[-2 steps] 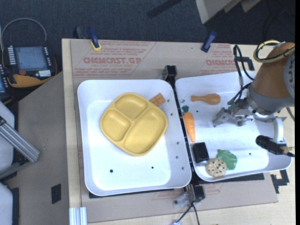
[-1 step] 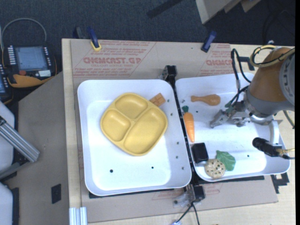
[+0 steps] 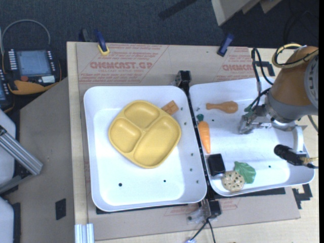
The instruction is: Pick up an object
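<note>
My tool point(image 3: 248, 124) hangs low over the right bin's point(image 3: 263, 181) far-right part, nothing between its fingers, their gap unreadable, nearest the wooden drumstick point(image 3: 223, 107) by the far wall, so that's my likely pick.

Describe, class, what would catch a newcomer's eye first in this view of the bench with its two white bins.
The big yellow divided plate fills much of the left bin and draws the eye first. Next comes the grey and orange arm reaching over the right bin, its gripper low near a wooden drumstick-shaped toy. An orange carrot lies along that bin's left edge, with a cookie and green leaf nearer the front.
</note>
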You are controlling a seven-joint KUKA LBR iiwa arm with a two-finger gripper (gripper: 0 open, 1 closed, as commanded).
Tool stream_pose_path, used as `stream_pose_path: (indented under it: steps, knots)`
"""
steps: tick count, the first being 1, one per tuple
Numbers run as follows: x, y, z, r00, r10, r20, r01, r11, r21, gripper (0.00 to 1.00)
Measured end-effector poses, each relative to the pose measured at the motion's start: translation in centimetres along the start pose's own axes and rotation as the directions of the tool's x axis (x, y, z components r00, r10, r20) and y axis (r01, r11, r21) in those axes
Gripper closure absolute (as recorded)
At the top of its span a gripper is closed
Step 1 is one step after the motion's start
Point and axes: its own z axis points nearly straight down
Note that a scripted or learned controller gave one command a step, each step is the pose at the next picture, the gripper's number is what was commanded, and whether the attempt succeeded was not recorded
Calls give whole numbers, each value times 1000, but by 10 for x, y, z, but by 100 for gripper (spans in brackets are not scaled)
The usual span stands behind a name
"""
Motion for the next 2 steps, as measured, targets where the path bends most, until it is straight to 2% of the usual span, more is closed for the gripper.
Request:
stream_pose_path:
  steps: [1,2]
  knots:
    - [3,-2,-45,1000,0,-1,0,1000,12,100]
    - [8,-2,-107,1000,-1,0,1,1000,8,100]
